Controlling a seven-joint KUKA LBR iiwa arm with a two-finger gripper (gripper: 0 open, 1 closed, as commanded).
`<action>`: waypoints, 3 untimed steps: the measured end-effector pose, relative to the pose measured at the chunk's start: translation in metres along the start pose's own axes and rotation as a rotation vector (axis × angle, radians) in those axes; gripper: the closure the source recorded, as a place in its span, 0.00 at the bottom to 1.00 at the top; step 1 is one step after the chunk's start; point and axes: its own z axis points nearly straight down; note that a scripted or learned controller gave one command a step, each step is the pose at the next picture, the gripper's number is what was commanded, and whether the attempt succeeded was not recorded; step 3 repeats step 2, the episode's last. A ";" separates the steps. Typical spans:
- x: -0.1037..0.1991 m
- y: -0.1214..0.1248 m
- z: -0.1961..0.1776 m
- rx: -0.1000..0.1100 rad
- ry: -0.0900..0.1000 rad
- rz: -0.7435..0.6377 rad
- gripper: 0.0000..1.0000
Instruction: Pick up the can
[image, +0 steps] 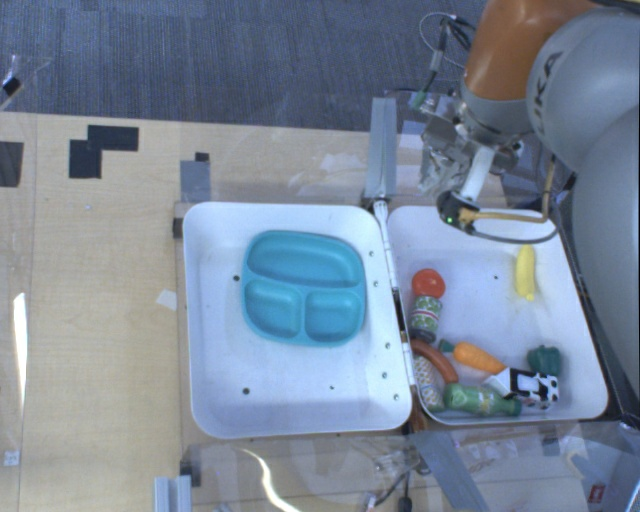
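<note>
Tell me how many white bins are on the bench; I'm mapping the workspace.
2. The left bin holds a blue divided plate; the right bin, touching it along one side, holds the can and toy food.

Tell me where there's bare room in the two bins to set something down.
Left bin: open floor all around the blue tray. Right bin: bare middle between the can and banana. Its near edge is crowded around the carrot.

Glossy white plastic bins (290, 415), matt wooden bench (90, 330)
</note>
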 end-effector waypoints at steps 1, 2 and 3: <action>0.001 -0.062 0.088 0.010 -0.005 0.181 1.00; 0.044 -0.052 0.031 0.008 -0.003 0.195 1.00; 0.044 -0.052 0.031 0.008 -0.003 0.195 1.00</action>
